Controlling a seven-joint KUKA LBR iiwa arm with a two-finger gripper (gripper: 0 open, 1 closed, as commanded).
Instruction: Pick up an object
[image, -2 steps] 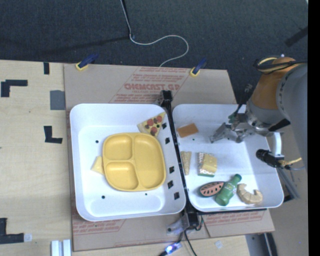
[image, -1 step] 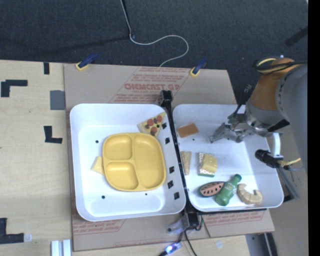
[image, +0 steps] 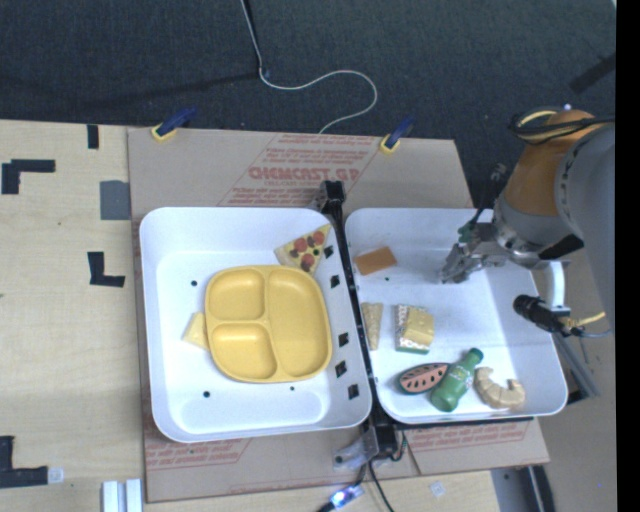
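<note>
Nearest the camera, at the bench's front edge, a dark clamp fitting with a cable sits where the two bins meet; its details are too small to make out. The brown cardboard sheet under both bins carries red print that seems to read "CHEMCAST GP", with smaller lines below it illegible. The shallow white left bin holds a yellow plastic plate with three compartments, which covers most of a pale yellow wedge, and leaves open floor along the near and left walls. A toy pizza slice lies against the far right wall. The shallow white right bin has bare floor across its far right part. The grey arm with the orange band is cut off by the picture's right side. Its two-finger gripper hangs over that bare floor, apart from every object; whether it is spread or closed cannot be told. Candidates for picking lie in this bin: an orange-brown flat block near the far left corner, a tan cracker strip beside a pale sandwich-like piece, and along the near wall a toy watermelon slice, a green plastic bottle touching it, and a beige curved piece.
</note>
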